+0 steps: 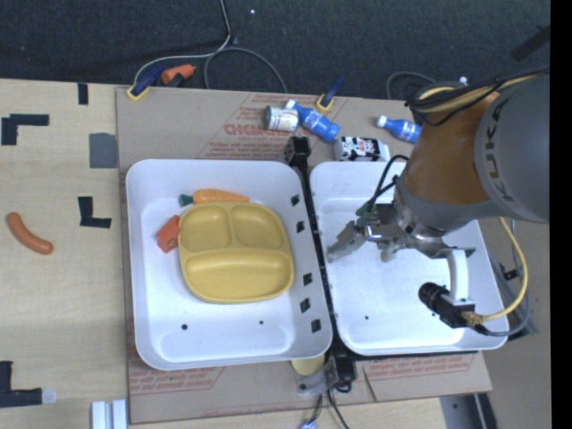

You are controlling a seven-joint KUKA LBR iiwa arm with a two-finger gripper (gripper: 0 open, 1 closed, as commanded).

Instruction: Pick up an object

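My gripper (pixel 364 246) hangs low over the left half of the right bin (pixel 393 307). Its fingers are spread open, one pointing toward the divider, and nothing sits between them. In the left bin (pixel 223 329) a yellow divided plate (pixel 237 250) lies flat. Along the plate's upper edge rests an orange carrot (pixel 221 197) with a green tip. A smaller red-orange piece (pixel 168 232) touches the plate's left side. The arm's wrist hides part of the right bin's floor.
Behind the bins lie a white-labelled bottle (pixel 282 117), a blue bottle (pixel 320 123), a second blue bottle (pixel 399 129) and a black-and-white item (pixel 361 148). A toy sausage (pixel 29 233) lies on the bench far left. A cable loops by the right bin's right wall.
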